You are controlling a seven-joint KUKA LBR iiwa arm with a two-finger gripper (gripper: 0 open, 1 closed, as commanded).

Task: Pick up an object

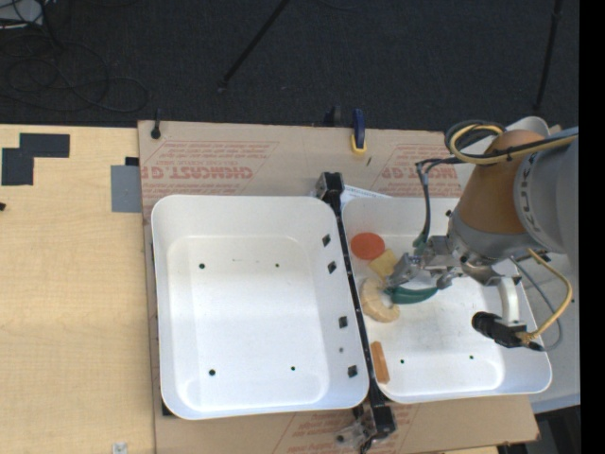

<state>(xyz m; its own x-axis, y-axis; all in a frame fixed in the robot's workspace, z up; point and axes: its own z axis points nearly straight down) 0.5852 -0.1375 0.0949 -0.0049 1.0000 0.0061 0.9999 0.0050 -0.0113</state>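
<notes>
My gripper [405,274] hangs low in the right bin [454,372]; whether it is parted or closed, I cannot tell. A green ring [413,296] lies beside it, likely light, stiff, best pinched across its rim. Beyond: tan disc [378,303], orange disc [368,246].

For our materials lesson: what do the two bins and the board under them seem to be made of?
The left bin and right bin look like white plastic: smooth, slightly glossy, moulded with rounded corners. The board looks like brown cardboard: matte, flat, with red printed lettering.
</notes>
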